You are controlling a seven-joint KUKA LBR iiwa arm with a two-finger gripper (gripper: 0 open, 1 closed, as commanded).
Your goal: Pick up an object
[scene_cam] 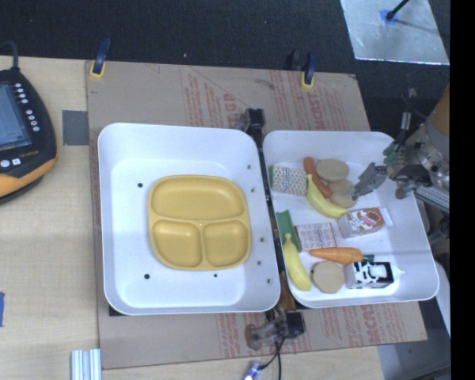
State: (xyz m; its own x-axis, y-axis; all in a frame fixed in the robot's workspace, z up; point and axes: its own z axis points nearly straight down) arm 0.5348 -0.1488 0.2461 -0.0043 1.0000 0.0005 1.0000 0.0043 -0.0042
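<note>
The right white bin [412, 220] holds several toy foods: a yellow banana [323, 201], a second banana [294, 264], an orange carrot [336, 254], a smaller carrot [316, 176] and a tan round piece [332, 169]. My gripper [367, 182] hangs over the bin's upper right part, just right of the first banana and the tan round piece. I see nothing held in it. The arm comes in from the right edge.
The left bin [119, 212] holds a yellow divided plate [199, 220]. The right bin also holds a red-and-white packet [364, 221], a black-and-white carton [372, 274], a second tan round [328, 277] and a wafer pack [289, 179]. A control pendant [12, 137] lies far left.
</note>
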